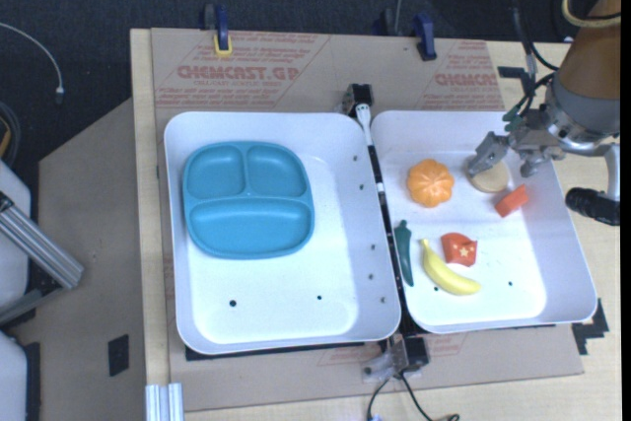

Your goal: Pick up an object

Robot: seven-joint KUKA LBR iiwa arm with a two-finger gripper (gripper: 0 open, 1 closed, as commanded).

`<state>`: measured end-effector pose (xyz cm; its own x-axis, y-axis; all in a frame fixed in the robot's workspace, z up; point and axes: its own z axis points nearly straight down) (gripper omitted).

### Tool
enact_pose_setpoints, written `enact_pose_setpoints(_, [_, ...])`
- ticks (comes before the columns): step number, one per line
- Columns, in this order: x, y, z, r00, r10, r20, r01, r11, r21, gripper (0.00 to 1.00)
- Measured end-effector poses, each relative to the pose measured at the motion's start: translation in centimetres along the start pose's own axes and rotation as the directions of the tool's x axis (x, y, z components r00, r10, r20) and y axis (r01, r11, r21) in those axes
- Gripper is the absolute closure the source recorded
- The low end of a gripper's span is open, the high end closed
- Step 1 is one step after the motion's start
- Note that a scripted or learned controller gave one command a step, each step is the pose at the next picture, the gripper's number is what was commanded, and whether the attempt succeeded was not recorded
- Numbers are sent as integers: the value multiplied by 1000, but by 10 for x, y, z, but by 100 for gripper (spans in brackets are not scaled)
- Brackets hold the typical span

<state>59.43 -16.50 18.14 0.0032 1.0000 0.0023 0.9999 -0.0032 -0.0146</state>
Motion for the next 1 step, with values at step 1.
enact_pose_setpoints(1, [0, 3, -9, 1000, -3, 3, 3, 1000, -15, 0])
